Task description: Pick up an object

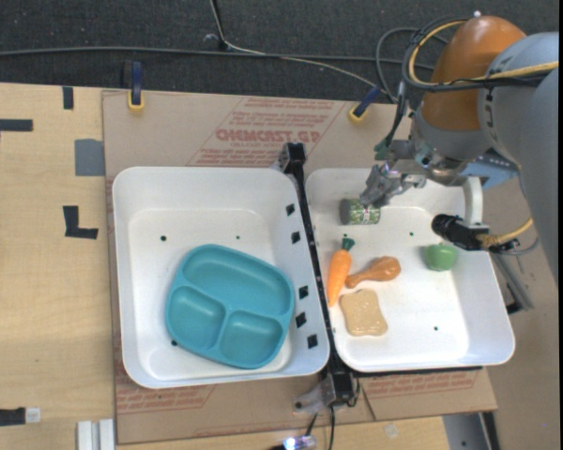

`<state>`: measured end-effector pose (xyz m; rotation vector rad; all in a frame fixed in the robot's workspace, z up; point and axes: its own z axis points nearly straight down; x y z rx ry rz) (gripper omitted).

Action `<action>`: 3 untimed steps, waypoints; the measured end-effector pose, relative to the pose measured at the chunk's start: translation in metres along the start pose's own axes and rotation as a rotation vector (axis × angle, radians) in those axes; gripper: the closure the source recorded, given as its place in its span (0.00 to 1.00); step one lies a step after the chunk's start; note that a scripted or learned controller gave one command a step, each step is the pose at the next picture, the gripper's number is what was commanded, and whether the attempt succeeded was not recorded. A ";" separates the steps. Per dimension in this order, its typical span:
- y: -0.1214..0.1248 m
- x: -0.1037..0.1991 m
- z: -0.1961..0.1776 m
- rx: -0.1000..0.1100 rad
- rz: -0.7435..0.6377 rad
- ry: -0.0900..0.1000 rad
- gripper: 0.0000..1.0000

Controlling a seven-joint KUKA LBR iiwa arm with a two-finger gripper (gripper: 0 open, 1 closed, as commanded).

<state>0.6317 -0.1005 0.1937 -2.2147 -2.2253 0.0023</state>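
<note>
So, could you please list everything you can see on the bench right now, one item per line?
Shallow white plastic bins: two, white, side by side on the cardboard sheet.
Teal divided plastic plate: one, teal, left bin.
Orange toy carrot: one, orange, right bin by the divider.
Tan toy chicken drumstick: one, tan, right of the carrot.
Beige toy bread slice: one, beige, below the drumstick.
Green round toy: one, green, right bin's right side.
Gripper: one, grey, over the right bin's far end.

Faint red print on the cardboard sheet under the bins seems to read "CHEMCAST GP"; smaller lines are illegible.
</note>
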 end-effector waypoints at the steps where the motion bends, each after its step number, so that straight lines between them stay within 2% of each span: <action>1: -0.008 0.043 -0.004 0.000 0.000 0.000 1.00; 2: -0.008 0.097 -0.018 -0.003 -0.002 0.001 1.00; 3: -0.020 0.151 -0.028 -0.002 -0.001 0.000 1.00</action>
